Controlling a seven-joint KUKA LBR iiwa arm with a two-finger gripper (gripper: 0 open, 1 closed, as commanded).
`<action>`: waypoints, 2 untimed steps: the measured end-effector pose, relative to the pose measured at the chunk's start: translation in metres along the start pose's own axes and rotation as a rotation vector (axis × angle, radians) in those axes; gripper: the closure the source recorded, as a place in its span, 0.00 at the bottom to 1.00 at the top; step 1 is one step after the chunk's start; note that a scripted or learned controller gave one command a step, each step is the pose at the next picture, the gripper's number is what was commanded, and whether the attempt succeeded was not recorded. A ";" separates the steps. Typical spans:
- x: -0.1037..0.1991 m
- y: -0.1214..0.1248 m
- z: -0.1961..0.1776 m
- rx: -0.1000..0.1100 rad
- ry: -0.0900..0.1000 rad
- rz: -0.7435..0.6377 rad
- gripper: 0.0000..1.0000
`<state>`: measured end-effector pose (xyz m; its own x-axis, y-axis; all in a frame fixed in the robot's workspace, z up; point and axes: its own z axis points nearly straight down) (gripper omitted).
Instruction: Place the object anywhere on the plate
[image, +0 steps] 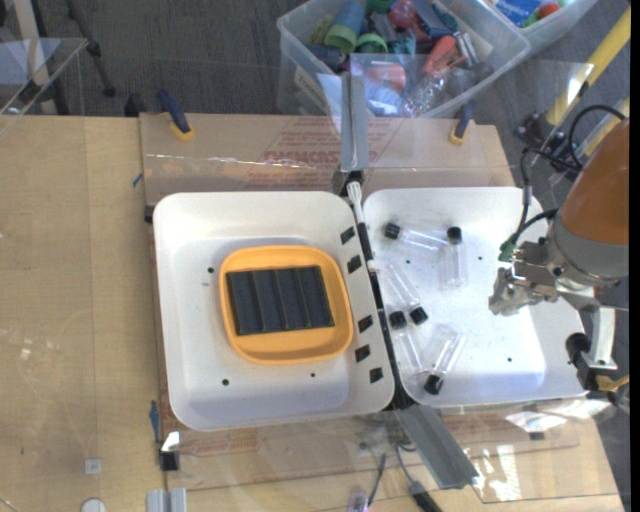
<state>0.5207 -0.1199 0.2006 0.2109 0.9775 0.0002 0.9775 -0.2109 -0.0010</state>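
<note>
An orange-yellow plate (285, 302) with a black ridged insert lies in the middle of the left bin (190, 370). Several clear vials with black caps lie scattered in the left half of the right bin (520, 365): one near the back (418, 238), one upright-looking beside it (453, 258), one near the front (441, 358). My gripper (507, 296) hangs over the right part of the right bin, to the right of the vials and apart from them. Nothing shows in its grasp.
A divider with black clips (362, 290) runs between the two bins. A clear tub of coloured items (400, 45) stands behind the bins. The arm's orange band (605, 190) and cables crowd the right edge.
</note>
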 end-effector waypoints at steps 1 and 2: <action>0.056 0.067 -0.023 -0.001 -0.001 -0.004 1.00; 0.083 0.115 -0.007 -0.002 -0.002 -0.062 1.00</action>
<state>0.6511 -0.0630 0.2080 0.1496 0.9887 -0.0016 0.9887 -0.1496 0.0006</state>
